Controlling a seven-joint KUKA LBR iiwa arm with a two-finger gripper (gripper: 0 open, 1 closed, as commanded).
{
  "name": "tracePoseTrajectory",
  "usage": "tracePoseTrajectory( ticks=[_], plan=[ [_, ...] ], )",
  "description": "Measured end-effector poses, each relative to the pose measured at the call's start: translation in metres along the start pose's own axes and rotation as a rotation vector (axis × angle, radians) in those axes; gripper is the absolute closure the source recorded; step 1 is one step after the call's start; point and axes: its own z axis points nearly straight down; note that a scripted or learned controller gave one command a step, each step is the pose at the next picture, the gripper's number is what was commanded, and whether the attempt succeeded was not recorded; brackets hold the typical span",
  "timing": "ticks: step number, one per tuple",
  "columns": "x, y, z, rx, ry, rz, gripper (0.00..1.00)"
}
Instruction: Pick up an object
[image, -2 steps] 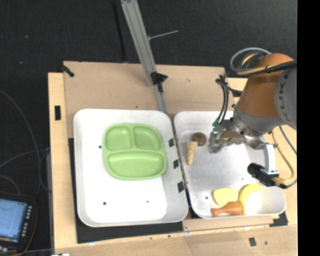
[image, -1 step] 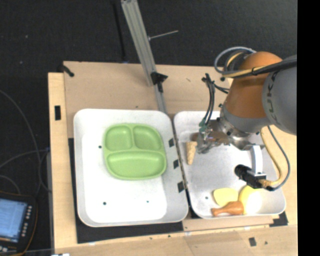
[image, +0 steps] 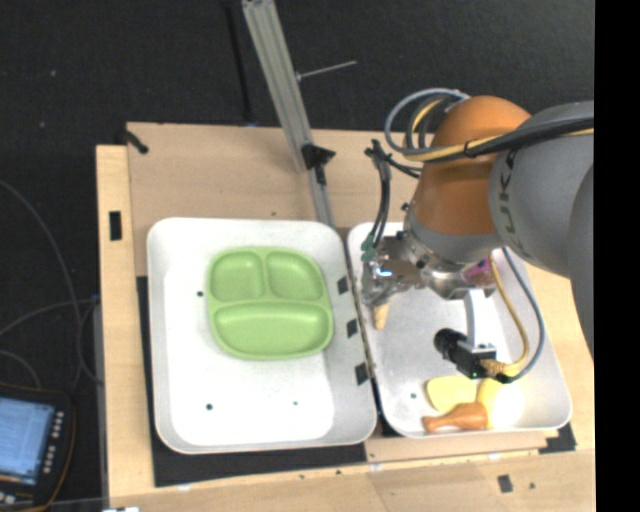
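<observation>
The gripper (image: 381, 292) is seen low over the left edge of the right bin (image: 530, 405), close to the wall shared with the left bin (image: 180, 400). A small pale tip shows just below the wrist hardware, but whether it is a finger or a held item cannot be told, and the tool's state cannot be judged from this slant.

No object is seen lifted clear of a bin, so the pick is judged not yet done. Candidate objects lie in the near part of the right bin: a yellow piece (image: 450, 391) with an orange toy (image: 455, 419) touching it at the front wall, well apart from the gripper. A green divided plate (image: 270, 303) rests flat in the left bin, across the wall from the gripper.

As far as can be judged, the arm is placed at a spot where little is visible to grasp. What is left is a closing on some object and a lift that shows it carried.
</observation>
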Motion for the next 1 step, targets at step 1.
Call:
tracePoseTrajectory(
  ticks=[1],
  plan=[
    [0.0508,-0.0122,0.0093,0.004,0.000,0.001,1.00]
  ],
)
